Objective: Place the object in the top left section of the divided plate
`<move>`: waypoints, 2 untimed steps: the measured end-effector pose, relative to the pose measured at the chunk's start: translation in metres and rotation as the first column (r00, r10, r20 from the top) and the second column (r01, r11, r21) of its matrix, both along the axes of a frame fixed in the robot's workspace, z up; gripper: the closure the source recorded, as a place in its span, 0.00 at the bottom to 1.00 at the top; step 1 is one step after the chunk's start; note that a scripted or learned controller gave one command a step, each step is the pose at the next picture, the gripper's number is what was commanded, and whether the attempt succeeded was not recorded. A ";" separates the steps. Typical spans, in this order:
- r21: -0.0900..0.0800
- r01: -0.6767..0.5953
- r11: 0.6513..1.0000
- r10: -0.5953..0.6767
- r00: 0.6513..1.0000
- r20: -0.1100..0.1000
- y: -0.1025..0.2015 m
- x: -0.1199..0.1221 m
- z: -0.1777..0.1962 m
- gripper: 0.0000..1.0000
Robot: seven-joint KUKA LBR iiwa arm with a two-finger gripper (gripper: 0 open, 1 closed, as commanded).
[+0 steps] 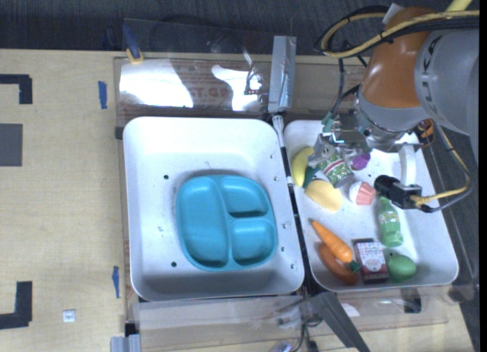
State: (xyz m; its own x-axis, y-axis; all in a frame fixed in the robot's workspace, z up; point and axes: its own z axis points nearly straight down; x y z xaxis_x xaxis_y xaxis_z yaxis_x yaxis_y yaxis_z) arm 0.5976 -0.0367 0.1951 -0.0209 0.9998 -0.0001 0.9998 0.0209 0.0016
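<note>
The left bin (144,214) carries a blue divided plate (226,221) at its centre: one long section on the plate's nine o'clock side and two smaller ones stacked toward three o'clock. All three sections are bare.

The right bin (445,255) holds the clutter. At about ten o'clock lie a yellow lemon-shaped piece (326,195) and a yellow-green one (301,165) just above it; toward six o'clock are two toy carrots (335,245), a small red-labelled box (370,256) and a green piece (401,267), with a green bottle (389,223) nearer the centre and a pink-and-white piece (362,192) beside the lemon shape.

The gripper (335,153) hangs low over this bin's eleven o'clock area, right among the items there. Whether its jaws are spread or closed, and whether anything sits between them, cannot be told; a green-and-white packet (335,166) lies directly under it.

This looks like the picking step: the object is in the right bin, well apart from the plate. Next would be a secure grasp, a lift, and a carry toward nine o'clock across the divider to the plate's top left section.
</note>
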 end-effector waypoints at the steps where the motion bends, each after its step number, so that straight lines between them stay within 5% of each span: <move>1: -0.001 -0.057 0.998 0.057 0.998 0.001 0.016 0.029 0.008 1.00; 2: 0.001 0.050 0.999 -0.050 0.999 -0.005 0.004 -0.006 -0.011 1.00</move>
